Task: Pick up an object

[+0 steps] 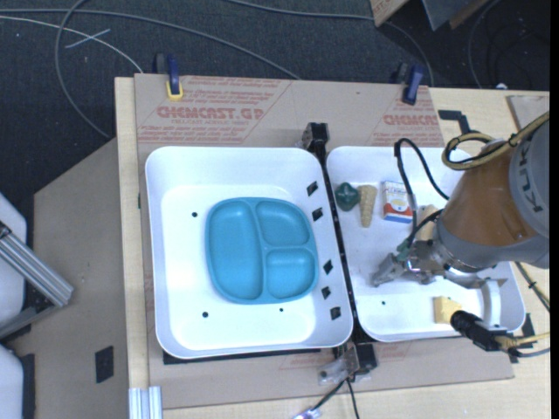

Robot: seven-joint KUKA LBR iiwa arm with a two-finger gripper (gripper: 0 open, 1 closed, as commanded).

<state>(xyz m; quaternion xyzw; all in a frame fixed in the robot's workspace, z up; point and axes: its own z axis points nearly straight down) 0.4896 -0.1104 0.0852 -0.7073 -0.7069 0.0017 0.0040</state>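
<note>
- Board (218,103) under both bins: red print along its far edge reads "CHEMCAST" twice, once behind each bin; smaller lines beneath too fine to read. Two blue clamps (175,75) pin that far edge.
- Left bin (166,234): holds a blue tray (260,250) with three compartments, lying flat at the middle. Bare white floor rings the tray on every side, widest toward the bin's left wall.
- Right bin (371,317): shares the black centre divider (330,234) with the left bin. Open floor lies along its near-left corner, just right of the divider.
- Arm (489,203): comes in over the right bin's right half, covering much of the floor there; black letters show on its grey casing, partly cut off.
- Gripper (384,276): low over the right bin's middle, pointing toward the divider; can't tell if the fingers are spread or closed, nothing seen between them.
- Box (397,202): small, white with blue and orange print, unreadable; near the right bin's far wall.
- Tan cone (367,203): just left of the box.
- Green piece (348,196): left of the cone, close to the divider.
- Yellow block (445,308): near the right bin's front wall, beside the arm.
</note>
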